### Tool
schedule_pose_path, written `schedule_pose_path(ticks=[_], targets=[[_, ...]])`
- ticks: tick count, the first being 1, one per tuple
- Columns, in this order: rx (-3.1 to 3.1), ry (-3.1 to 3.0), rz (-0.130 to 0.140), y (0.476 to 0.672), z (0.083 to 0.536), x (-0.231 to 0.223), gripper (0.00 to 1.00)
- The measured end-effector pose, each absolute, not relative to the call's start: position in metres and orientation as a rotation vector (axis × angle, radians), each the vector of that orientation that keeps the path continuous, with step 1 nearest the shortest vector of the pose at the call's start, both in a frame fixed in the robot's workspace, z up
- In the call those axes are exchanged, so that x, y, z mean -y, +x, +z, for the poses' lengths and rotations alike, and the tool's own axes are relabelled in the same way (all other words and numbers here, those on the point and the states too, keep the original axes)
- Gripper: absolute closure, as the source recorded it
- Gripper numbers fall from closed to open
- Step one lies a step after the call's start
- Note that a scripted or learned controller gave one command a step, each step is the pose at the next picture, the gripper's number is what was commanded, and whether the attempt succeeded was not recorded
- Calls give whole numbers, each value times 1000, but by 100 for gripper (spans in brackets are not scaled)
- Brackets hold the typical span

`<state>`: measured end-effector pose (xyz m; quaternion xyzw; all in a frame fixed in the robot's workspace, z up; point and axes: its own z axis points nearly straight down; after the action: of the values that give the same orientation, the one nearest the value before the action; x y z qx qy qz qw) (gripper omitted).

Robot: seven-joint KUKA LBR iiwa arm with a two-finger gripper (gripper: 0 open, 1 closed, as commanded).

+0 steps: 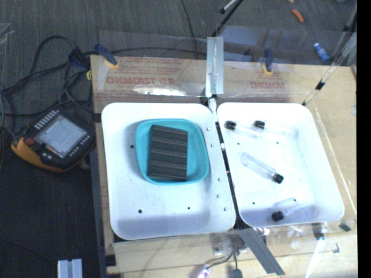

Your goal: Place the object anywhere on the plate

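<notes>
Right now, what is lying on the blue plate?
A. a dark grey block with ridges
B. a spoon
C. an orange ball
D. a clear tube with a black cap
A: the dark ridged block lies flat on the blue plate in the left bin, while the clear tubes with black caps lie in the right bin.

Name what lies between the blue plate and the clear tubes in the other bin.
In the camera view, the bins' adjoining white rims separate the blue plate from the clear tubes.
</notes>
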<state>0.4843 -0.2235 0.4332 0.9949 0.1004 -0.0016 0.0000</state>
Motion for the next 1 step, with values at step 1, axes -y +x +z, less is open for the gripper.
schedule_pose_path(ticks=[1], targets=[[-316,3128,-8,484,298,223,0]])
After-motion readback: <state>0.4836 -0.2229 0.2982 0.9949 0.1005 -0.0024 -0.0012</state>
